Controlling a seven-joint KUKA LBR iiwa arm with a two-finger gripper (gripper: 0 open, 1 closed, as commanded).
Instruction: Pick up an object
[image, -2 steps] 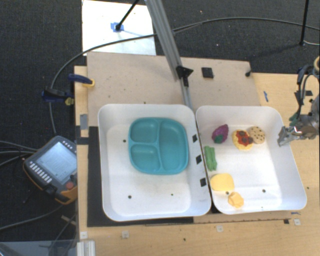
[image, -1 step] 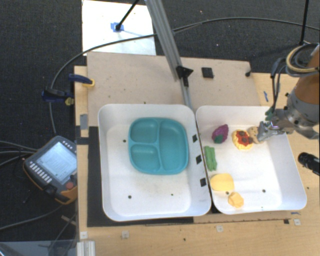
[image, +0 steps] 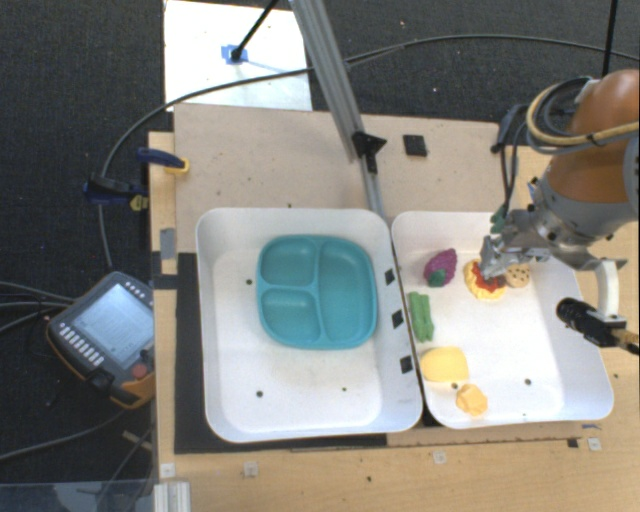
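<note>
Pincer: the gripper (image: 490, 272) is hanging low over the far part of the right bin (image: 560, 375), on the grey arm (image: 590, 160) reaching in from the right. I cannot tell how wide it is standing, nor whether anything is caught in it; the wrist is hiding that.

Directly under the pincer: a flat red-and-yellow piece (image: 487, 289) is lying on the bin floor, touching or all but touching the tip. It is looking like the target, judged from where the pincer is pointing.

Just beside, toward the arm: a small tan cookie-like piece (image: 517, 275) is sitting against the red-and-yellow one. It is crowding the grasp from that side.

The deciding relation: the target is lying straight below, not off to one side, so the coming move is seeming to be a short drop and a close. The piece is looking roundish and low, with no clear long axis to line up on.

Near, away from the arm: a purple toy (image: 440, 266) is resting on the floor, apart from the tip.

Farther, toward the camera: a green piece (image: 422, 316) is lying lengthwise along the dividing wall; beyond it a yellow block (image: 444, 363) and a small orange-yellow piece (image: 471, 400) are sitting.

Farthest: the left bin (image: 230, 390) is holding a teal divided plate (image: 316, 292), well apart from the pincer.
</note>
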